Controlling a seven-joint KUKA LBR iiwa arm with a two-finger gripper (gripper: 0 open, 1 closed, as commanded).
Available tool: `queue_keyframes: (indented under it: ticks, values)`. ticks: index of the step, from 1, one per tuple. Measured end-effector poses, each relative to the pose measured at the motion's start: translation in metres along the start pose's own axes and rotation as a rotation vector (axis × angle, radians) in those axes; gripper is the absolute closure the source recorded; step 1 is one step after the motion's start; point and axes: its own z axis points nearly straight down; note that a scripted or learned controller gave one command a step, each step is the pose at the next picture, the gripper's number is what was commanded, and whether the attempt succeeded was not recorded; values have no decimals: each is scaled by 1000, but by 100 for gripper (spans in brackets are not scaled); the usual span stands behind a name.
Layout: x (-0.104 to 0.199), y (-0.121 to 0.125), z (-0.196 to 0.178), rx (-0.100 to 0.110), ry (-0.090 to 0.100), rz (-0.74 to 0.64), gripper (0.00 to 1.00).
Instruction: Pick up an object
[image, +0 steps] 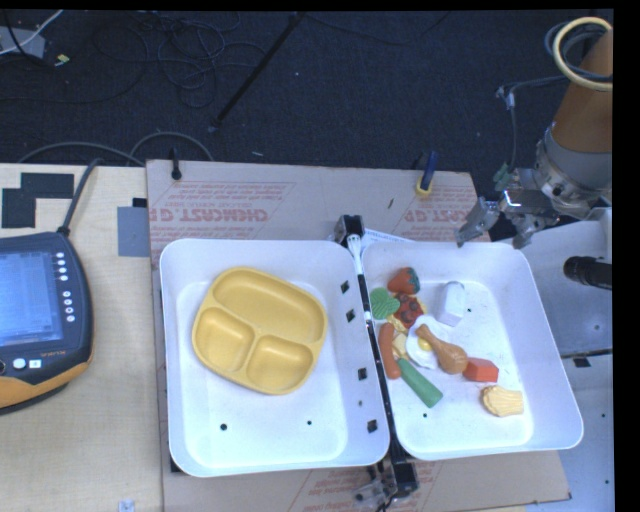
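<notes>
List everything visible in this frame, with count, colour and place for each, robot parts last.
bins: two, white, side by side on the bench.
divided plate: one, yellow, left bin.
toy food pieces: a cluster, red, orange, green, white, yellow, right bin.
white block: one, right bin, beside the cluster.
handheld pendant: one, grey and orange, far left.
arm: one, orange band, upper right.
gripper: one, above the right bin's far corner.

Fixed overhead cam, slanted, both bins (175, 300)
</notes>
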Motion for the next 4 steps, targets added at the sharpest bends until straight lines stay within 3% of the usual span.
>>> queue_keyframes:
  ticks: [1, 2, 3, 4]
  values:
    - [-22, -64, 104, 14, 3, 4, 0]
    - [-50, -154, 200, 5, 3, 6, 0]
    - [-52, -150, 185, 0, 1, 10, 100]
    - [-15, -119, 89, -9, -1, -4, 100]
